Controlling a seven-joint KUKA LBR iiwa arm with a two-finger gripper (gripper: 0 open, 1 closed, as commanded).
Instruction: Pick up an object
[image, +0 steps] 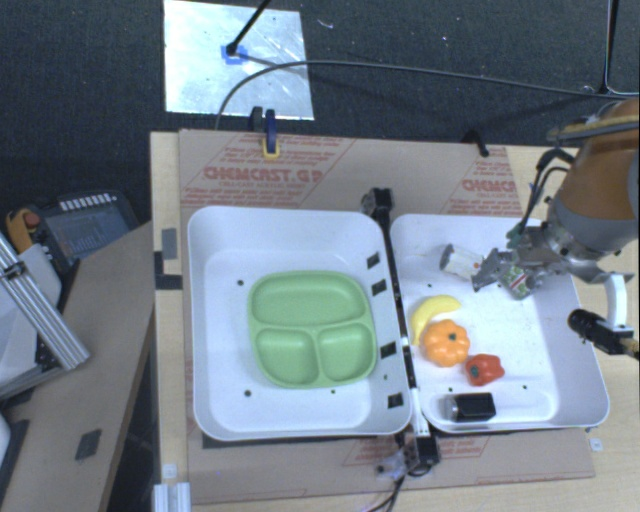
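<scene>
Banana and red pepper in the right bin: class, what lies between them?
In the camera view, the small orange pumpkin lies between the banana and the red pepper, touching the banana's lower edge.

two white bins: left bin (215, 300) and right bin (570, 370). one green divided plate (308, 328) in the left bin. in the right bin, one banana (434, 309), one orange pumpkin (446, 342), one red pepper (484, 369), one black block (472, 407), one pale small item (458, 263) at eleven o'clock.
</scene>
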